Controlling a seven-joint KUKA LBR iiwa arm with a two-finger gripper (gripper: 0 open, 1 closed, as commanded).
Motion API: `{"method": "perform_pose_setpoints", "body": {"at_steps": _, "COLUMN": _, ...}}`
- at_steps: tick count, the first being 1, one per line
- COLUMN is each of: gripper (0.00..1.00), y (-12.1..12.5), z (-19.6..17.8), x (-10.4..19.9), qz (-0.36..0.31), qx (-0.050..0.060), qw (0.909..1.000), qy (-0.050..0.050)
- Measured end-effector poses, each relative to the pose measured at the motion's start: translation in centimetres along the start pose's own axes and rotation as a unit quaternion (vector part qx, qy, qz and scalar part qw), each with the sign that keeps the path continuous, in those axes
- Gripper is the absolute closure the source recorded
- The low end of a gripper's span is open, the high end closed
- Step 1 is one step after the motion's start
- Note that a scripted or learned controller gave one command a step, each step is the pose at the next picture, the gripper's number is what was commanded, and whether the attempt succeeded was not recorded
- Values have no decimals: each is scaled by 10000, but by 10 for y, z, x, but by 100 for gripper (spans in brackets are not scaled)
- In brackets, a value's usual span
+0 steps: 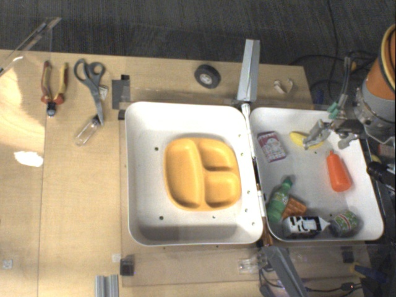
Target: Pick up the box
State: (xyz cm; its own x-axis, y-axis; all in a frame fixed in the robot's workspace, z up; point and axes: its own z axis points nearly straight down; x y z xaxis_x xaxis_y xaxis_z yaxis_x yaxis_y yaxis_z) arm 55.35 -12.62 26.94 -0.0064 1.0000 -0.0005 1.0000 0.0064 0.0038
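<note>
Hanging over the top of the right bin (371, 184), my claw (328, 135) sits low with its fingers spread apart and nothing between them. A little yellow thing (298, 139) lies just beside my fingertips, but that is not what I want. The box (271, 146) (small, pinkish, lying flat) rests a bit farther from my arm, near the bin's far wall, so I think I must slide that way. The orange carrot (338, 172) lies close below me, and the green bottle (278, 198) lies farther down.
</note>
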Motion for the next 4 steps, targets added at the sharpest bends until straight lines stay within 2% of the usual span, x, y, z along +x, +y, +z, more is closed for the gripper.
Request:
{"method": "perform_pose_setpoints", "body": {"at_steps": 1, "gripper": 0, "y": 44, "z": 46, "x": 67, "qz": -747, "qx": 0, "qw": 9972, "qy": 3}}
{"method": "perform_pose_setpoints", "body": {"at_steps": 2, "gripper": 0, "y": 45, "z": 159, "x": 24, "qz": -1206, "qx": 6, "qw": 9927, "qy": 4}}
{"method": "perform_pose_setpoints", "body": {"at_steps": 3, "gripper": 0, "y": 91, "z": 182, "x": 29, "qz": -1491, "qx": -29, "qw": 9888, "qy": -6}}
{"method": "perform_pose_setpoints", "body": {"at_steps": 4, "gripper": 100, "y": 94, "z": 169, "x": 30, "qz": -1501, "qx": -71, "qw": 9886, "qy": -21}}
